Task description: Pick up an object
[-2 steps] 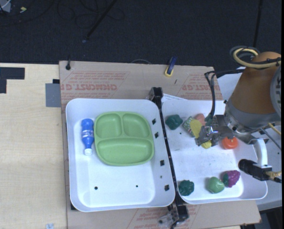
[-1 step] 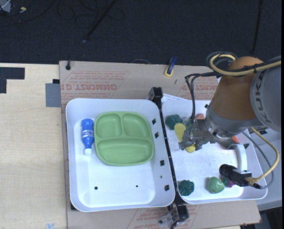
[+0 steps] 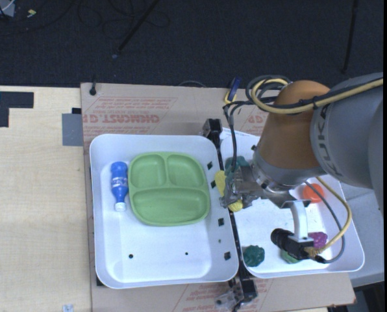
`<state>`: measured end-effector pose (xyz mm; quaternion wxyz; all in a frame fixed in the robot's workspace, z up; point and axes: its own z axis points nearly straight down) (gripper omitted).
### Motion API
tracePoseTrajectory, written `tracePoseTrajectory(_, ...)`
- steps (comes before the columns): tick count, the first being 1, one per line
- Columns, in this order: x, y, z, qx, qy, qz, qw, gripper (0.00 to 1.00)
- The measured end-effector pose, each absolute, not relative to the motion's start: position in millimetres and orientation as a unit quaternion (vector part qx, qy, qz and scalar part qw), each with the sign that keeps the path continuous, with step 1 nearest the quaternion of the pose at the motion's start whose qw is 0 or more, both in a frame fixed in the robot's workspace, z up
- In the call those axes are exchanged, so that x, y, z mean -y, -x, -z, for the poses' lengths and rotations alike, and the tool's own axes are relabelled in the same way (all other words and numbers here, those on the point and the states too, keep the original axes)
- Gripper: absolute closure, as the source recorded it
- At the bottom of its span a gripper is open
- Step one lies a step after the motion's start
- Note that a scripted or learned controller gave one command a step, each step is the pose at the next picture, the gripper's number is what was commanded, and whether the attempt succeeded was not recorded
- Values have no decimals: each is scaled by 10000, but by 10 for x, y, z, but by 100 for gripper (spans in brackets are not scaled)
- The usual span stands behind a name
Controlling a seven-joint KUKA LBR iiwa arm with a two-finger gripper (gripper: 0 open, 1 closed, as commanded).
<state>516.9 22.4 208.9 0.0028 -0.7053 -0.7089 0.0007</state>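
A dark green lump (image 3: 254,255) lies loose at the near edge of the right bin (image 3: 262,226), easy to take. Farther in, the claw (image 3: 235,192) hangs low against that bin's left wall, just above a small yellow piece (image 3: 236,207), probably its target. I cannot tell whether it is open or closed.

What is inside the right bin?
The right bin shows a dark green lump in its near left corner and an orange item beside the arm. The arm covers its middle and far part; anything there is hidden.

two white bins (image 3: 154,252); one green plate (image 3: 167,190); one blue bottle (image 3: 118,184)
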Motion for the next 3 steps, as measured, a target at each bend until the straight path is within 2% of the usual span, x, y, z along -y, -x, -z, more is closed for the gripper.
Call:
tracePoseTrajectory(1,-748,-5155,-2180,7089,7053,-8,23,100)
tracePoseTrajectory(2,-787,-5065,-2174,7074,7068,-20,19,100)
tracePoseTrajectory(3,-714,-5056,-2185,7073,7069,-20,20,100)
